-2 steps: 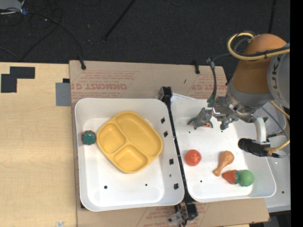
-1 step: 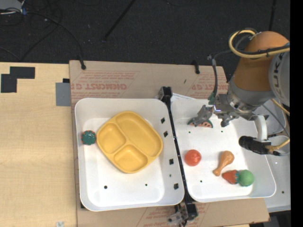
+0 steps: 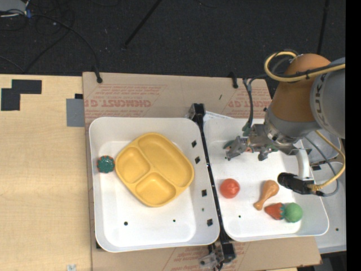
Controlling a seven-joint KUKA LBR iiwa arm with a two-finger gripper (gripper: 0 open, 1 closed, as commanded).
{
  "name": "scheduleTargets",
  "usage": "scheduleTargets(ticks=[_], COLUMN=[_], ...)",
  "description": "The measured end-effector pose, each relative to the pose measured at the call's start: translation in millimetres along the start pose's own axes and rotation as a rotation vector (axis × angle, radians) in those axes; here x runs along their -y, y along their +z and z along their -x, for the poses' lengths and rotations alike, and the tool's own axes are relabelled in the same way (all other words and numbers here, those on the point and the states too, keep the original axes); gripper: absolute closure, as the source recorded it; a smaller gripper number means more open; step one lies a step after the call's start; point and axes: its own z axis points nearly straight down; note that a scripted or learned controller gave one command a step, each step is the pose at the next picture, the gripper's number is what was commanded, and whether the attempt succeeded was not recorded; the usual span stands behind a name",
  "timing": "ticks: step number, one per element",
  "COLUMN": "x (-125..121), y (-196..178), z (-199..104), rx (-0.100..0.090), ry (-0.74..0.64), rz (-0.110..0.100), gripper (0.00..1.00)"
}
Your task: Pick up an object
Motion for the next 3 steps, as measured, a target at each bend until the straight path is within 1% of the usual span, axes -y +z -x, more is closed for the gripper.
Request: scheduleTargets(ticks=[1,2,3], x=[4.9,5.3,5.1], y=[44.7,86.7,74.6], z=[-3.3,-4.0,-2.9], rx=[-0.001,0.000,0.000], ry=[0.000,0.001,0.004], rz=[-0.001,0.003,0.003], gripper=[0.00,0.00,1.00])
